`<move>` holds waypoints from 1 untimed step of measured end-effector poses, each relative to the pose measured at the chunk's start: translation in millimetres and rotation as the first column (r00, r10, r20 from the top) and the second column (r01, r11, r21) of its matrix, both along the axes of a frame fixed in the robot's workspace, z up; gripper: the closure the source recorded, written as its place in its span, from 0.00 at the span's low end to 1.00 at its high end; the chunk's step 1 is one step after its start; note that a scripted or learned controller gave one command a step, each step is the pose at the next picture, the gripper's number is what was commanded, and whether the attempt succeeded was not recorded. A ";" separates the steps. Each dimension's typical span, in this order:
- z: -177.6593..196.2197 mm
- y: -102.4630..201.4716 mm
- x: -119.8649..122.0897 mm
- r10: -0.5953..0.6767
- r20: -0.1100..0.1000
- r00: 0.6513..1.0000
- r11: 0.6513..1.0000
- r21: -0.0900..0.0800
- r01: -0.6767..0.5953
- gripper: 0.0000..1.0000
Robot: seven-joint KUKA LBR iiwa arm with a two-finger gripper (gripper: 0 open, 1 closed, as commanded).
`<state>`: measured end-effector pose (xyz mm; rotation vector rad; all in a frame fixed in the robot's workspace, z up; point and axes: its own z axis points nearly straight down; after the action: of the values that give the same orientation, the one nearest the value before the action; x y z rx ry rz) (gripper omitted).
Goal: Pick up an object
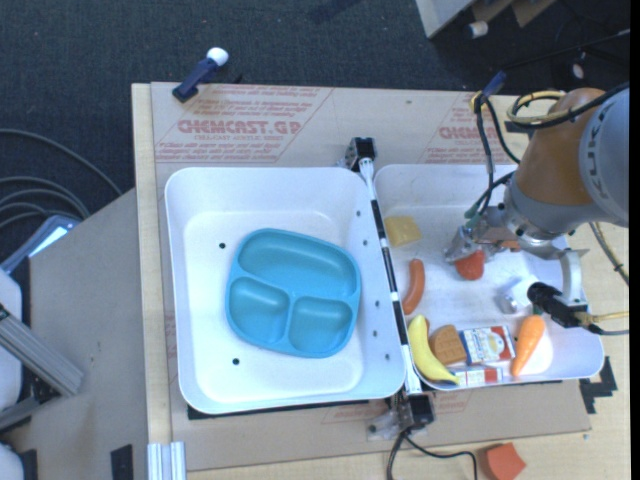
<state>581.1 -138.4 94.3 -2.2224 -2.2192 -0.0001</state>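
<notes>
Right under the gripper (470,251) in the right bin (440,183) sits a small red object (470,265), touching or nearly touching the fingertips; whether it is pinched between them cannot be told from this slanted view. It looks like a toy food piece: probably light, stiff and smooth-skinned, so it could slip or roll; a hold across its middle seems safest.

Counting outward from the gripper: one yellow wedge (403,231) to its left, one red sausage (414,284) below and left, one banana (427,350) further down, one brown cracker-like piece (451,346) beside it, one small printed carton (487,346), and one carrot (529,342) below and right of the gripper. Beyond the dividing rims, well to the left, the left bin (190,298) holds one blue sectioned plate (293,292).
</notes>
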 end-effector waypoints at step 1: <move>90.2 91.7 -50.4 0.003 -0.001 1.000 1.000 0.000 -0.003 1.00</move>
<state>530.7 -46.6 184.5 -2.2189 -2.2216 0.0004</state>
